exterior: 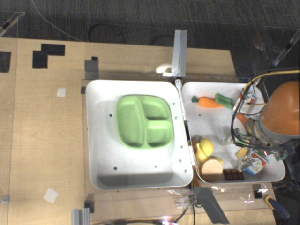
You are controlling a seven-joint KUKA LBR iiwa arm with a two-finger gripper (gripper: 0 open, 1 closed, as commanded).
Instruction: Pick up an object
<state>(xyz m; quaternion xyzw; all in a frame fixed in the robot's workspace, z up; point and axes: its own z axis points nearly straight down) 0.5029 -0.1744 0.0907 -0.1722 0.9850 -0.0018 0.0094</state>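
The arm has its gripper [253, 159] low in the right bin [220, 90], over small items beside the toy lemon [204, 148]. It looks like the grasping step; next comes a clean lift.

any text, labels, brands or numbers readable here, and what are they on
None can be read.
The small colourful packet at the front right of the right bin has printed red and blue patches, too small and blurred to read.
The dark brown block beside it shows no legible marking.
The black shapes on the bench are plain patches, not letters.
The green divided plate in the left bin bears no text.
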